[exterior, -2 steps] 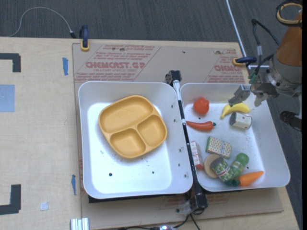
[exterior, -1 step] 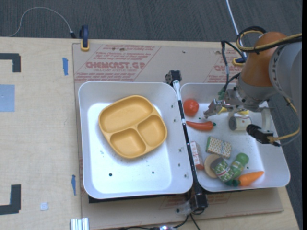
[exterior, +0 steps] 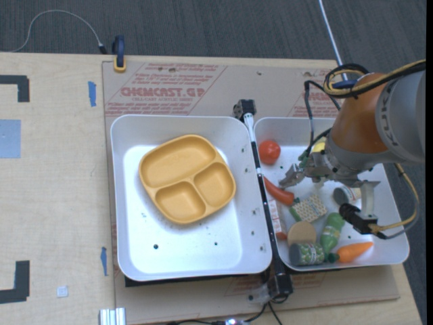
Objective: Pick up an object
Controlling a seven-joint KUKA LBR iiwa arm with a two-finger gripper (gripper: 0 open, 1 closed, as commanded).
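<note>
In the right bin (exterior: 399,249) the toys sit crowded toward the front and the left wall: a red ball (exterior: 269,150) near the back, a red pepper (exterior: 279,191) by the left wall, a checked cracker (exterior: 310,208), a tan round piece (exterior: 302,233), a green bottle (exterior: 330,229), a dark green can (exterior: 308,254) and a carrot (exterior: 354,251) at the front edge. The back right part of this bin is under the arm (exterior: 379,124). The left bin (exterior: 128,202) has a yellow plate (exterior: 187,179) with three parts, and bare white floor around it. The board behind the bins says "CHEMCAST GP" in red. The gripper (exterior: 306,171) hangs low between the ball and the cracker; I cannot tell how its jaws stand.
</note>
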